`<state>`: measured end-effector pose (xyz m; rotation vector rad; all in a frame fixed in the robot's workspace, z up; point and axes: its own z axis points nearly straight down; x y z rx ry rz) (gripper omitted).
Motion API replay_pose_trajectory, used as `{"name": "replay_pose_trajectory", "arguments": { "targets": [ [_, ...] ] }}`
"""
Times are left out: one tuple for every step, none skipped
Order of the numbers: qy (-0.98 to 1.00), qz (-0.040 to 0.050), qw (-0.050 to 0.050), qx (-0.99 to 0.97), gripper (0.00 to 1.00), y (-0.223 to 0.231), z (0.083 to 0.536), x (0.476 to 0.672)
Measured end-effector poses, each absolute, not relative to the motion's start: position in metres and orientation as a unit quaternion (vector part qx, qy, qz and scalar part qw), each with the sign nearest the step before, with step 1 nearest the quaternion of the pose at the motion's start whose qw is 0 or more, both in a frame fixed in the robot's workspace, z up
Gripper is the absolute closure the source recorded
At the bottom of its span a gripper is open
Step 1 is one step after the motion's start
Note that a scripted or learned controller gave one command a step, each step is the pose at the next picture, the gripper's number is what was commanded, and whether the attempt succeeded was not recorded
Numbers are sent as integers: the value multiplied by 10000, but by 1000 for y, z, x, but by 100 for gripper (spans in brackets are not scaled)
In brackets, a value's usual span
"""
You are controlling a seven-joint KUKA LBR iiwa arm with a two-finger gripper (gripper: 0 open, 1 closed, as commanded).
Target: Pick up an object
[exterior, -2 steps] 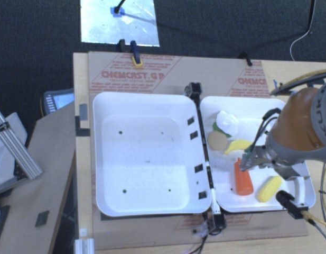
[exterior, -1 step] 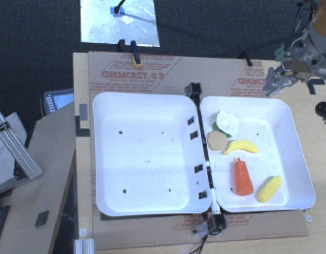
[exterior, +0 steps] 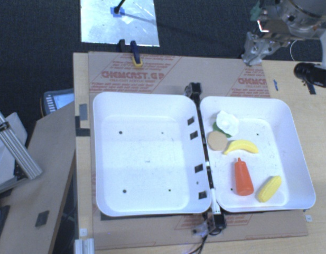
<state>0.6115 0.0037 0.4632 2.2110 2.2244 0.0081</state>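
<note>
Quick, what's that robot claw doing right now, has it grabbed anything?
Gripper: nothing in it; it hangs above the bench behind the right bin. Open or closed cannot be told.

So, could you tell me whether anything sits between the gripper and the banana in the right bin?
Nothing visible does. The gripper hangs above the bench beyond the right bin, and the banana lies uncovered beside a tan disc.

The arm (exterior: 303, 4) is cut off by the top edge. Finger state at the gripper (exterior: 252, 57) is indeterminate.
</note>
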Motion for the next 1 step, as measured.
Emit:
{"name": "replay_pose_trajectory", "arguments": {
  "targets": [
    [7094,33,31,7048,100,63,519,670]
  ]
}}
